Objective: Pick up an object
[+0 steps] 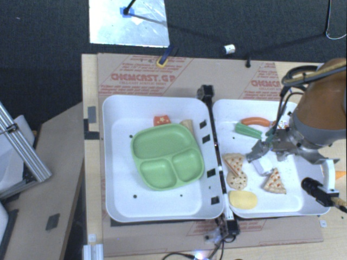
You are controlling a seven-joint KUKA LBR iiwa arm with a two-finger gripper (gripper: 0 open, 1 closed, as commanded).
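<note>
My gripper (267, 151) hangs low over the middle of the right bin (290, 206), with the grey and orange arm reaching in from the right. Just below it lies a small pale grey piece (260, 168). A pizza slice (235, 170) lies to its left and a smaller slice (275, 182) to its lower right. Above and to its left lie a green stick (248, 130) and an orange sausage (255, 121). A yellow oval piece (243, 200) rests near the bin's front wall. I see nothing held in the gripper.
The left bin (116, 199) holds a green divided plate (167, 156), with a red-orange piece (161, 120) and a beige piece (187, 125) behind it. A black divider (212, 145) separates the bins. A black part (317, 191) of the arm overhangs the right bin's front right corner.
</note>
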